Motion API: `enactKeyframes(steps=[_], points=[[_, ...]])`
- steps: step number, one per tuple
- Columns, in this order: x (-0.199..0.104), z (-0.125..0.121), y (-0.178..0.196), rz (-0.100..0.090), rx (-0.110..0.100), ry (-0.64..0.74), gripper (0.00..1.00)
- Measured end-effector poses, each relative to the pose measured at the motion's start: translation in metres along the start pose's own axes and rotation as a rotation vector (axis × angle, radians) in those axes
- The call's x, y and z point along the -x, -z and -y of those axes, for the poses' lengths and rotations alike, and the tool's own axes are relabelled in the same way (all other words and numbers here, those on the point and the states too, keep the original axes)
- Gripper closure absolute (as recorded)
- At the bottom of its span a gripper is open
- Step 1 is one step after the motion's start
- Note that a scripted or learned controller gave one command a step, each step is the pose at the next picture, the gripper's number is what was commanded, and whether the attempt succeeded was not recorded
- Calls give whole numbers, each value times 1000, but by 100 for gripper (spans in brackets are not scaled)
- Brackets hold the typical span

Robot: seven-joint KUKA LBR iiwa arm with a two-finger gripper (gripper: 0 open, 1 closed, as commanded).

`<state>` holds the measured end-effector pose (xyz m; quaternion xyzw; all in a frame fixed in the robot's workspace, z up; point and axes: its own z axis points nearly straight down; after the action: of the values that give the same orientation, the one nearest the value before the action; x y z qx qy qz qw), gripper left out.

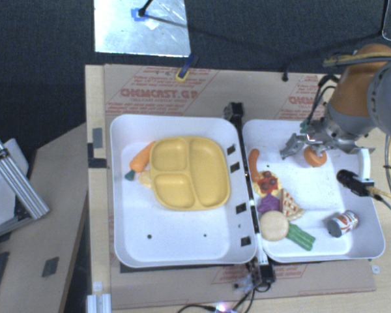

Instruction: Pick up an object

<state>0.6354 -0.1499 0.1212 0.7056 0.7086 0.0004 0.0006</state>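
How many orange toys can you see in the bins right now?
2. A carrot lies in the left bin, against the yellow tray's left edge. A round orange piece sits in the right bin under the hand. Others may hide beneath the arm.

A metal plate (142, 17) lies beyond the brown cardboard sheet (163, 90).

Both white bins (176, 256) look smooth, slightly glossy plastic. Yellow divided plate (186, 173) in left bin: matt plastic. Bench top (163, 90) behind the bins: matt printed cardboard. Shiny metal sheet (141, 18) beyond it. Small can (341, 223) in right bin: metallic sheen.
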Motion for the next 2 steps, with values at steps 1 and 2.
enactKeyframes(steps=[1, 2], points=[[0, -2, -35, 0, 2, 0, 0], [1, -4, -21, 6, 13, 2, 100]])
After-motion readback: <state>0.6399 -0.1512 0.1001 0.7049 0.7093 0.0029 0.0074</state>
